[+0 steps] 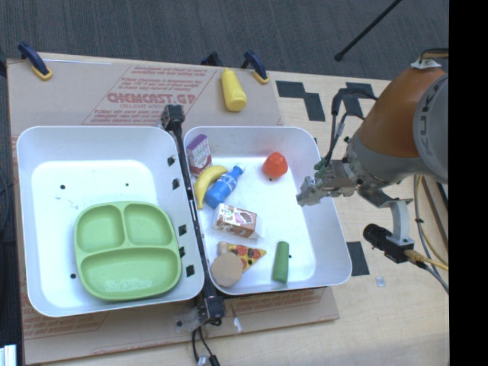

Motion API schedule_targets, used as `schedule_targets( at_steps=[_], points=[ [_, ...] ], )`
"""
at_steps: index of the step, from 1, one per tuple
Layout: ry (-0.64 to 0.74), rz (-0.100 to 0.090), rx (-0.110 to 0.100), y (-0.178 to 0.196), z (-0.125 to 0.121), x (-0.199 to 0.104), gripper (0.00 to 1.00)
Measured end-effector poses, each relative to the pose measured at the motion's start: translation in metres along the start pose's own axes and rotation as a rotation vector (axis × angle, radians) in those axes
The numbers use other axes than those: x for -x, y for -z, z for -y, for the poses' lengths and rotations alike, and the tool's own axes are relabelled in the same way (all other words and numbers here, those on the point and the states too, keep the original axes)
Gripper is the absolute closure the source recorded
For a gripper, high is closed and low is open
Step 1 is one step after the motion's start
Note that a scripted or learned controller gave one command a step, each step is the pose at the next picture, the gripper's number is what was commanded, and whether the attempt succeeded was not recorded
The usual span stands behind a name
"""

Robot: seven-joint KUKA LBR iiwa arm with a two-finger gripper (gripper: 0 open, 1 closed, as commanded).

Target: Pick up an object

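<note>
The right bin (329,242) holds a red tomato-like ball (275,165), a yellow banana (207,181), a blue bottle (223,187), a small purple-labelled can (200,152), a brown snack carton (235,220), a pizza slice (247,253), a tan round biscuit (226,270) and a green cucumber piece (281,261). My gripper (310,191) hangs over the right bin's right side, to the right of and a little below the red ball, apart from every object. Nothing shows between its tips.
The left bin (38,158) carries a green divided plate (127,248). A yellow mustard-like bottle (232,90) lies on the cardboard behind the bins. Black clips run along the divider (183,197) between bins. Cables and a black fitting (387,242) sit right of the bin.
</note>
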State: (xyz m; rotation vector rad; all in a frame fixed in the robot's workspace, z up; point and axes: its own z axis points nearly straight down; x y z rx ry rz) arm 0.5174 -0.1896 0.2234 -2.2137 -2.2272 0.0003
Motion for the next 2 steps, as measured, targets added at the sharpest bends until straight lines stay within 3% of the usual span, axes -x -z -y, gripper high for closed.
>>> schedule_targets(
  at_steps=[2],
  points=[
    [0.002, 0.001, 0.001, -0.012, -0.02, -0.001, 1.0]
  ],
)
